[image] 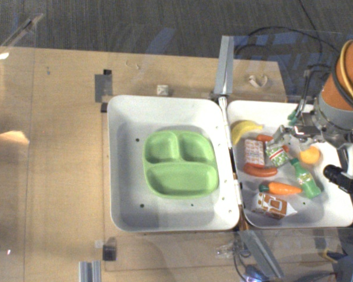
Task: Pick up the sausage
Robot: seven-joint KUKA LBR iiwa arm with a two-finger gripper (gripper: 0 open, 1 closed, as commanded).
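Red sausage point(260, 170), right bin point(341, 216), carrot point(284, 188)

A reddish-brown sausage point(260, 170) lies flat and roughly horizontal at the right of the frame, in the right-hand bin's left half, just below a small printed packet and above a carrot.

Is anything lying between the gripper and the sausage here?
Yes. The gripper hangs over the right white bin; the red sausage lies down-left of it, with a small green-and-white packet and a patterned box crowding the space between them.
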